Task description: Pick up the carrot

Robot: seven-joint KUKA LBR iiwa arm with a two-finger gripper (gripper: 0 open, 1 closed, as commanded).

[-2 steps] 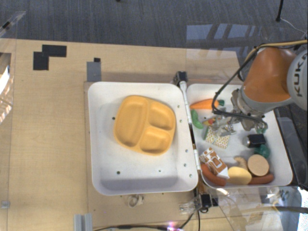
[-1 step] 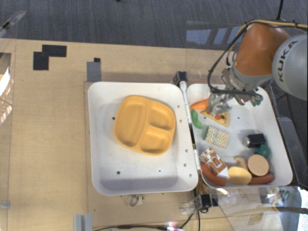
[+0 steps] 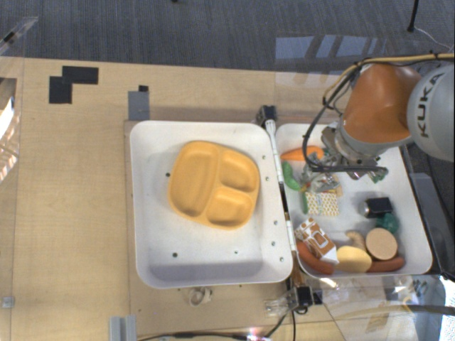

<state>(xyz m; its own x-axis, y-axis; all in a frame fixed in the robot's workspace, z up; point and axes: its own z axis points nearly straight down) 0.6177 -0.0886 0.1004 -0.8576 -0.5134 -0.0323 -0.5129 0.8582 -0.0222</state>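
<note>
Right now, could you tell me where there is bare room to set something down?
The left white bin has bare floor around the yellow divided plate, widest along its near edge. The right white bin is crowded with toy food beneath the gripper.

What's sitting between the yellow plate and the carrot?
In the camera view, only the white rims where the two bins meet separate the yellow plate from the carrot; the stretch is otherwise bare.
</note>
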